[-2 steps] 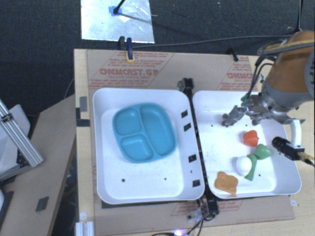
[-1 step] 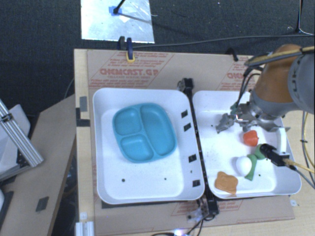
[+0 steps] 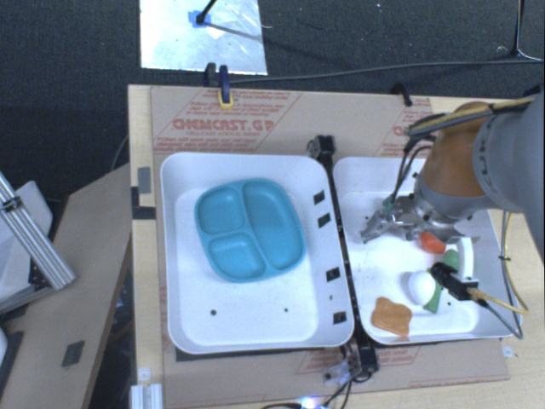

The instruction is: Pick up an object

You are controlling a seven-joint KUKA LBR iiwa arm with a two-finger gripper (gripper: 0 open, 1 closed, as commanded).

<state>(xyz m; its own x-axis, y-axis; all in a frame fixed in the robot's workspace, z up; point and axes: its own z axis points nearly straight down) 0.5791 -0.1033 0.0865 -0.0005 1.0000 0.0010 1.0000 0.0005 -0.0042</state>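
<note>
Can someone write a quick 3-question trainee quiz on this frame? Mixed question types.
1. True or false: the blue divided plate lies in the right bin.
2. Which object lies nearest the front edge of the right bin? A) white egg-shaped object B) tan bread-like piece C) red-orange object
3. Fill in: the gripper is over the ____ bin.

Key
1. False: the plate lies in the left bin.
2. B: the tan piece sits at the bin's front, with the white object behind it and the red-orange one further back, beside the arm's wrist.
3. Right.
</note>
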